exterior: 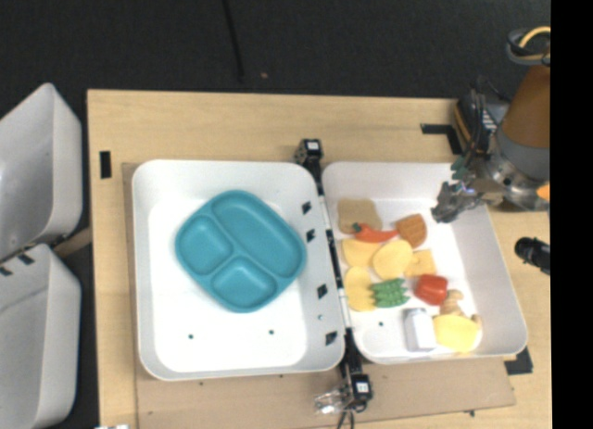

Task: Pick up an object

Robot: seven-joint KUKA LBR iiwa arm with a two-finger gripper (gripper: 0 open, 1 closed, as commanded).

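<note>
The right bin (491,260) holds a pile of toy food: a tan slice (358,212), a red chili (374,233), an orange-brown piece (412,229), yellow pieces (391,258), a green piece (389,292), a red pepper (431,287), a white block (419,330) and a yellow lump (456,332). My gripper (449,203) hangs over the bin's upper right part, just right of the orange-brown piece. I see nothing between its fingers.
The left bin (157,325) carries a blue sectioned plate (240,248). The arm's orange band (528,112) rises at the right edge. White shapes (32,177) stand left of the bench. A dark clip (309,150) sits between the bins at the back.
</note>
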